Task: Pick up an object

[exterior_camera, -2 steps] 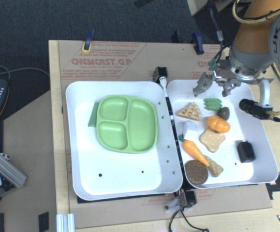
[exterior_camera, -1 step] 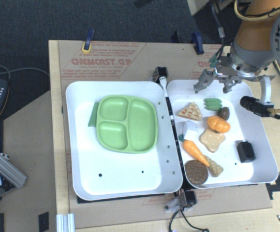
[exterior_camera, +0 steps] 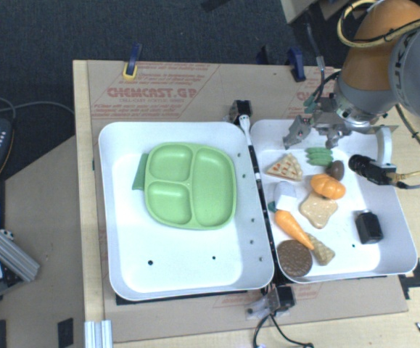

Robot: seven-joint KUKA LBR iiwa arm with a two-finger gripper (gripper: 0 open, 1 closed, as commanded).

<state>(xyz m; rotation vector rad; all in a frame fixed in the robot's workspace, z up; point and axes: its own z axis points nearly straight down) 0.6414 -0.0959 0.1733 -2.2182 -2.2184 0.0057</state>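
The right bin (exterior_camera: 394,256) holds several toy foods: a waffle wedge (exterior_camera: 286,167), a green pod (exterior_camera: 318,154), a dark brown piece (exterior_camera: 336,170), an orange fruit (exterior_camera: 328,187), a beige toast slice (exterior_camera: 317,210), a carrot (exterior_camera: 293,225), a round brown cookie (exterior_camera: 294,257) and a black block (exterior_camera: 368,227). My gripper (exterior_camera: 313,135) hangs over the bin's far end, just above the green pod and beyond the waffle wedge. Its fingers stand spread apart and I see nothing between them.
The left bin (exterior_camera: 122,252) carries a green divided plate (exterior_camera: 191,185). A black ridge (exterior_camera: 257,187) separates the two bins. The arm's orange band (exterior_camera: 384,20) and grey wrist reach in from the upper right, with a black cable fitting (exterior_camera: 369,167) over the right bin's far side.
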